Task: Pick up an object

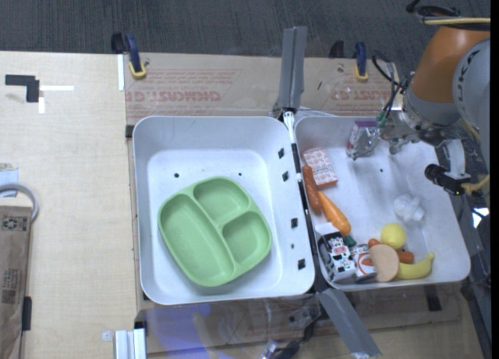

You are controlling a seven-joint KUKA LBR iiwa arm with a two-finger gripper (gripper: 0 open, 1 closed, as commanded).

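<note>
1. Camera view, hard to read: the pincer [365, 140] is a small dark cluster with something purplish at it. Can't tell whether that is a held item, and can't tell how the pincer is set.
2. A pale, see-through item [408, 208] in the right bin [448, 217] is too washed out to identify.
3. The arm [448, 76] enters from the right, orange band up top, wrist angled down-left over the right bin's far corner.
4. Objects lie in the right bin: pink packet [320, 168], carrot [334, 212], lemon [393, 235], banana [416, 267], carton [337, 255].
5. The left bin [152, 193] holds a green divided plate [214, 229] on the worktop [62, 193].
</note>
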